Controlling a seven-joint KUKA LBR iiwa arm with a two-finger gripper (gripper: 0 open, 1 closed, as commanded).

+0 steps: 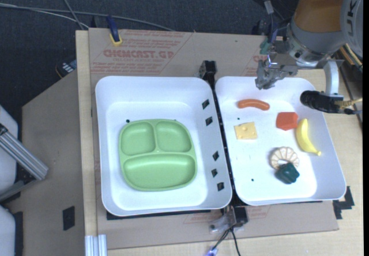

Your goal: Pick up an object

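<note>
The top edge cuts off the arm (pixel 320 15); the green lump (pixel 287 174), perhaps broccoli, is blurred.

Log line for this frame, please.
gripper: above far edge of right bin | held: nothing seen | nearest item: orange sausage | also in right bin: cheese slice, red block, banana | left bin: green divided plate

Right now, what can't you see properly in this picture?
Camera view:
- Arm: cut off by the top and right edges.
- Striped tan thing: partly covered by the dark green thing; both too small to name.
- Small black marks on the left bin wall: too small to identify.
- Red print on the cardboard: blurred.
</note>
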